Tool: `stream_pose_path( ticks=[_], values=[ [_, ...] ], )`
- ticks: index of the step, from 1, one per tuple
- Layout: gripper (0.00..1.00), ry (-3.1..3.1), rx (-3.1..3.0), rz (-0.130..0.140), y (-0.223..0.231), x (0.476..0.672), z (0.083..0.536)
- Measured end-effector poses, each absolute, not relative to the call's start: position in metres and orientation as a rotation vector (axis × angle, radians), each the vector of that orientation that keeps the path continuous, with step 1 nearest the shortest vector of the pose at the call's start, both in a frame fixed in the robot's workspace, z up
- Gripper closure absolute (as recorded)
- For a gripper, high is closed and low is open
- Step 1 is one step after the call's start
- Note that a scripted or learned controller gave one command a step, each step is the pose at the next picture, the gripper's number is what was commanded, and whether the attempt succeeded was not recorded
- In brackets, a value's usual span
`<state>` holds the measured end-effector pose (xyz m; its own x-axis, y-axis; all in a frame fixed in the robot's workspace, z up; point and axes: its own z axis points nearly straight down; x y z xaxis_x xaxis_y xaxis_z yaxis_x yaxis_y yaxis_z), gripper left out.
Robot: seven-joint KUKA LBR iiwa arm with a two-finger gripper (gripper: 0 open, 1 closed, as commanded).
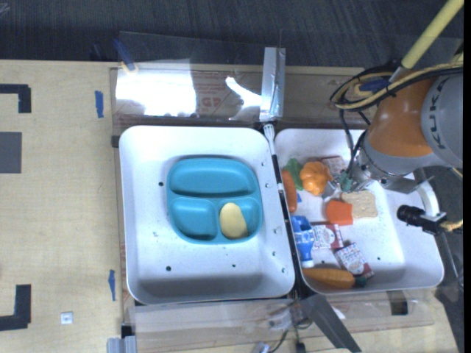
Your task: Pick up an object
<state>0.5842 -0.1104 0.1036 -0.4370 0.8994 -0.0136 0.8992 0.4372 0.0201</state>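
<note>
Camera view: left to right.
Left bin [140, 197]: blue tray [213, 197] holding a yellow egg-shaped item [233, 220].
Right bin [412, 259]: crowded with candidates, including orange pumpkin [314, 176], red block [339, 212] and cracker [363, 204].
Gripper [346, 184]: low among the pumpkin, block and cracker; grip state cannot be determined.
Risk: tight packing probably causes a glancing or double contact.

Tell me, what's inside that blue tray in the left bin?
The blue tray holds one yellow, egg-shaped object in its lower right compartment. The other compartments look bare. Whatever lies beneath the tray is covered.
</note>
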Motion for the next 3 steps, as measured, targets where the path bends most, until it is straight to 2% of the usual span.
stream_pose_path(
  ticks=[1,2,3],
  values=[
    [1.0,2.49,1.908,0.005,-0.11,0.657,0.089],
    [1.0,2.488,1.902,0.009,-0.11,0.659,0.101],
    [1.0,2.547,1.827,0.002,-0.156,0.668,0.087]
  ],
)
